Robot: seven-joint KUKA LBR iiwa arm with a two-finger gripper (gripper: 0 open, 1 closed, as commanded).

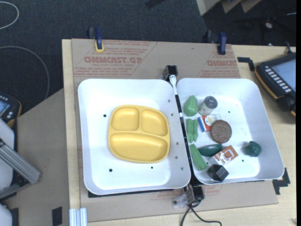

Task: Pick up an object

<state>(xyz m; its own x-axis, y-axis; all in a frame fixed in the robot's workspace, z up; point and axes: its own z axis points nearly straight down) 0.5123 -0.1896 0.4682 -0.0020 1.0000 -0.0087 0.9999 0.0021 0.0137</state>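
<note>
Your pickable clutter is corralled in the right bin (263,126), the brown disc (220,131) near its centre and the green ball (253,148) at four o'clock, while the yellow divided plate (139,133) occupies the left bin (89,126); claw state: cannot tell.

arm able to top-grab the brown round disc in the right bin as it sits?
Probably yes. The brown disc lies flat and uncovered in the right bin, open from above. Only the small carton crowds its left edge, and might catch a finger on that side.
</note>
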